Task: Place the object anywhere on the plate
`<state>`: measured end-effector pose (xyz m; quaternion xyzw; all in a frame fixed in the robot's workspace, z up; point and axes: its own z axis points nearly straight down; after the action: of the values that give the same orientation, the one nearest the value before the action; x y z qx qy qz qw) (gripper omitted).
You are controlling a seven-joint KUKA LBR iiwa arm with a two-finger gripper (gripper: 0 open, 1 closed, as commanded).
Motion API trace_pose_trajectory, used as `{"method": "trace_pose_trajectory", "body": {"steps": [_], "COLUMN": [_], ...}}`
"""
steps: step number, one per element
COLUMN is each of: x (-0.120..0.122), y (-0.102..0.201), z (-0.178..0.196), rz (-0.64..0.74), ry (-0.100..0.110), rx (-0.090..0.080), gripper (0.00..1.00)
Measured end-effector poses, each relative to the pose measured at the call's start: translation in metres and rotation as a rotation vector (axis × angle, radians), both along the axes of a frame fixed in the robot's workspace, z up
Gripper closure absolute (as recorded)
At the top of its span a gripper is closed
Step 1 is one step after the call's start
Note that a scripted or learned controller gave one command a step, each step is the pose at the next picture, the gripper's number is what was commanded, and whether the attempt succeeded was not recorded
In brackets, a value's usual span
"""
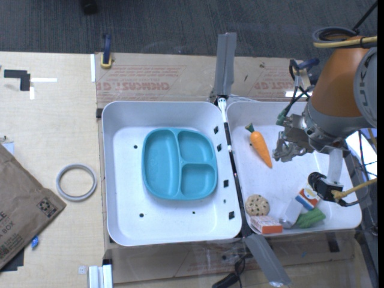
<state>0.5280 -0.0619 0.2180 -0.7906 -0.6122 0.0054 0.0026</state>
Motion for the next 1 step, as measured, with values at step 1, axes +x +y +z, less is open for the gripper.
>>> {"method": "trace_pose_trajectory", "body": {"steps": [1], "x": [-0.0456], "y": [0.0408], "z": [0.0814], "rz": [0.106], "ry": [-0.009], "rx": [0.001], "gripper": [1.00]}}
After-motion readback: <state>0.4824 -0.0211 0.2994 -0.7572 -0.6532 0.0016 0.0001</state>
